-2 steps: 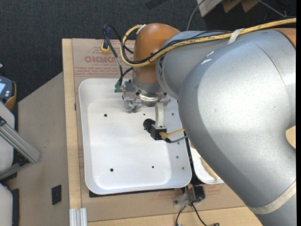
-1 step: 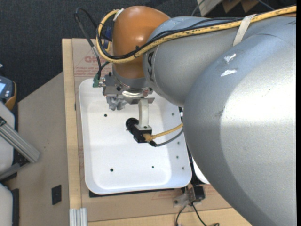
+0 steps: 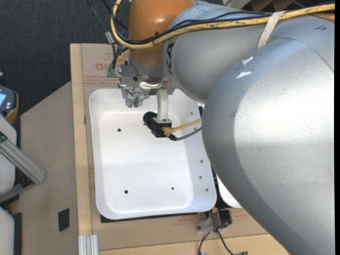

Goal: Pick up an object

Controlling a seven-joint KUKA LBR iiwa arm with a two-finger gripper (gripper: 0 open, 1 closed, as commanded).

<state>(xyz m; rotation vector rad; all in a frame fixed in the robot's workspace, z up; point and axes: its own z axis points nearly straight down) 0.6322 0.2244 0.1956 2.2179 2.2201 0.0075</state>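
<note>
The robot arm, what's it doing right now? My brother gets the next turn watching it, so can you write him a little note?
Gripper: low over the far end of the left white bin, hanging from the arm's orange band. Whether its fingers are open or shut can't be made out, and nothing is seen between them.
Things: a small dark part with a yellow cable sits just beside the gripper; it may belong to the arm. The right bin is mostly hidden behind the arm.
Done: no pick confirmed.
Left: pick up an object and lift it.
</note>
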